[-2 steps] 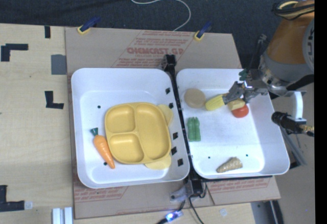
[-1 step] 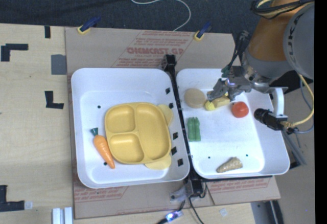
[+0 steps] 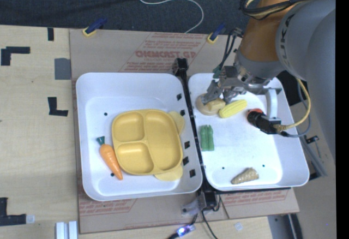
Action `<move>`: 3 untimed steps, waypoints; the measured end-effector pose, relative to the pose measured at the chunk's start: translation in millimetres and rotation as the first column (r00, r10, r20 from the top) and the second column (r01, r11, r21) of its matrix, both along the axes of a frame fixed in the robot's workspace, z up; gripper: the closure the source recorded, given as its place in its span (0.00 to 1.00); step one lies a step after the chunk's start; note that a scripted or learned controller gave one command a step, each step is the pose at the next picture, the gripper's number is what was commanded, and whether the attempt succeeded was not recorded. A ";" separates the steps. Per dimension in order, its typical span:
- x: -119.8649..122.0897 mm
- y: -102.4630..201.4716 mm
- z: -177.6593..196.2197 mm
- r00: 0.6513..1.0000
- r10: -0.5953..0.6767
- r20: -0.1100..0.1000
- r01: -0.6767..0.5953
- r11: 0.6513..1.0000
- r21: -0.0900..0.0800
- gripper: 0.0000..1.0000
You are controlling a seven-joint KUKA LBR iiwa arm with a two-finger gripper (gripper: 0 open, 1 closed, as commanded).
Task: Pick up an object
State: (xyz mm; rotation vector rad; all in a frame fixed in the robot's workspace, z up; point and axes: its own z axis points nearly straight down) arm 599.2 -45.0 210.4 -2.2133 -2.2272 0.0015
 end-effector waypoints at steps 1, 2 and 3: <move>12.4 54.9 13.6 1.000 0.001 0.002 -0.001 1.000 0.001 1.00; 44.0 95.4 11.7 1.000 0.000 0.002 0.000 1.000 0.001 1.00; 37.0 90.1 23.2 1.000 -0.005 0.001 0.005 1.000 -0.001 1.00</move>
